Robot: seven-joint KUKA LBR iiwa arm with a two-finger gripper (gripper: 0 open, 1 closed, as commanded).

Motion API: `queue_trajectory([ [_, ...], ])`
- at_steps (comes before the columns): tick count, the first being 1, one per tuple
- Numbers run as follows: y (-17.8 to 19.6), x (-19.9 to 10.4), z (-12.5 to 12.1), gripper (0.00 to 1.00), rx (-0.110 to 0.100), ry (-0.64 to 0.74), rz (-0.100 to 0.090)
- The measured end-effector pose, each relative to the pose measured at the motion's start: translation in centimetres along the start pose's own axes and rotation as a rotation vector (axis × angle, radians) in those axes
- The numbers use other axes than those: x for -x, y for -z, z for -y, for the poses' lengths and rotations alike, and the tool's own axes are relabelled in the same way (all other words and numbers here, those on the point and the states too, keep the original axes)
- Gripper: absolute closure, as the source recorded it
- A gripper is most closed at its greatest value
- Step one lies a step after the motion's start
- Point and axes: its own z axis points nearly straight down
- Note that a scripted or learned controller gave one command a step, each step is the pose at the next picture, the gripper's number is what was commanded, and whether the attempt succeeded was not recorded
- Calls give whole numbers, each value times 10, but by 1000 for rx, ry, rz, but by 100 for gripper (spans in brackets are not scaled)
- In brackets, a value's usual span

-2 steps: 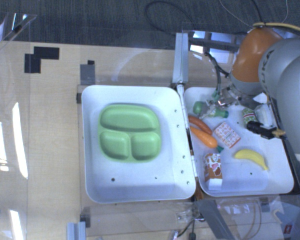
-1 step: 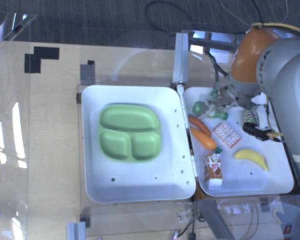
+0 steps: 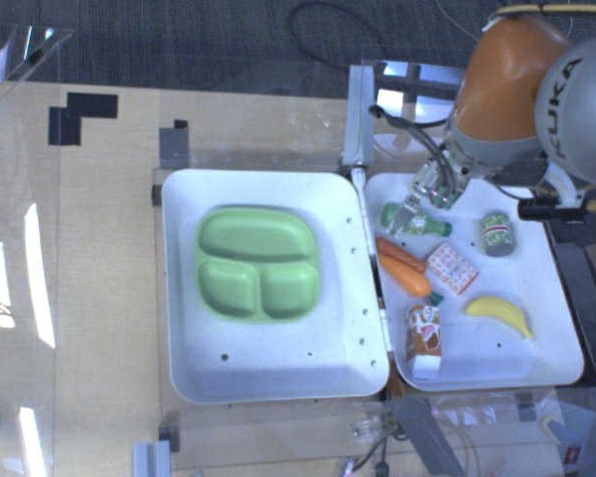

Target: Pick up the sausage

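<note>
The gripper (image 3: pixel 422 199) (jaws unreadable) hovers over the green bottle (image 3: pixel 417 224); the slim reddish-orange sausage (image 3: pixel 399 254) below risks being missed.

A pale wooden bench (image 3: pixel 79 296) fills the left and middle of the frame, with dark carpet (image 3: pixel 199 28) along the top edge. Two shallow white bins rest on it side by side: the left bin (image 3: pixel 268 366) sits at the centre of the frame, and the right bin (image 3: pixel 551 351) touches it along their shared edge at centre right. Black tape marks (image 3: pixel 79 117) lie on the bench surface at upper left. A small grey metal bracket (image 3: pixel 175 147) stands just above the left bin's upper left corner.
</note>
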Motion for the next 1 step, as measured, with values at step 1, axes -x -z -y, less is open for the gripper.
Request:
queue_trajectory([
  [1, -1, -73, 23, 0, -2, -118, -3],
])
